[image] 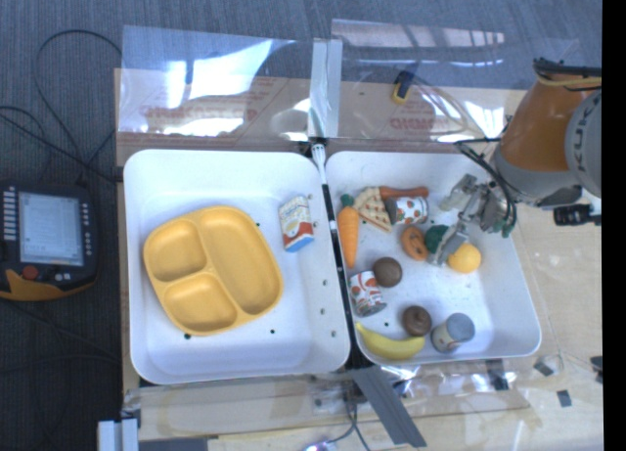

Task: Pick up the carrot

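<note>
Carrot, orange tapered with green top (347, 231), lies along right white bin's (518, 293) left wall, beside waffle wedge (372, 206). Two-finger gripper (460, 244) hovers near yellow lemon (466, 258), well apart; pincer state unclear. Risk: wall blocks fingers, grabs neighbour.

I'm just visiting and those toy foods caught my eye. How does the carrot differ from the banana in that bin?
The carrot is orange, straight and tapered, with a green top; the banana is yellow and curved. The carrot lies lengthwise along the right bin's left wall, pointing toward the near edge, while the banana lies crosswise at the near edge. The carrot looks slimmer than the banana. Both lie flat in that bin, away from the claw.
</note>
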`<state>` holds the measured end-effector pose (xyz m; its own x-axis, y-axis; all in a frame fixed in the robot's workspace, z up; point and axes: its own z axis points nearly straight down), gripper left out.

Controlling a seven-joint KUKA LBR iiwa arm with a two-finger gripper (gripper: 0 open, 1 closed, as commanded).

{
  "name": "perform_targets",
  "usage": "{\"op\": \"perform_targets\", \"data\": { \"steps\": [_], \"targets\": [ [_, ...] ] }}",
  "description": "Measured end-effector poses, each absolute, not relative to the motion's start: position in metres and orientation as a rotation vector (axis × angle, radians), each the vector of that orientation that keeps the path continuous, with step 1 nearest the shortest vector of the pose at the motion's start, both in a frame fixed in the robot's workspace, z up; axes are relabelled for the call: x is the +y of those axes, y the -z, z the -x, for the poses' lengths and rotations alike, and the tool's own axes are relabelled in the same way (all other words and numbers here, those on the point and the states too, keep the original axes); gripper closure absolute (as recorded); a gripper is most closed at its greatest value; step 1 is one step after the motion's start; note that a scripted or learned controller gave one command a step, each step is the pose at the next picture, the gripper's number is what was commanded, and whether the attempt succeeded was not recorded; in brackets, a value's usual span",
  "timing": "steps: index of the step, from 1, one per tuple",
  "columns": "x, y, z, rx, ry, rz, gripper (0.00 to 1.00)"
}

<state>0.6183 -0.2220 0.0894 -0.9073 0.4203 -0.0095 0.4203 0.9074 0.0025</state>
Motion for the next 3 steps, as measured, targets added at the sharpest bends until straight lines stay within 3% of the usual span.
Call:
{"op": "perform_targets", "data": {
  "steps": [1,2,3],
  "targets": [
    [-0.196,-0.090,-0.594,2.838,-0.003,-1.315,0.00],
    [-0.219,-0.090,-0.549,2.972,0.003,-0.972,0.00],
    [-0.218,-0.103,-0.552,2.963,0.002,-0.967,1.00]
  ]
}}
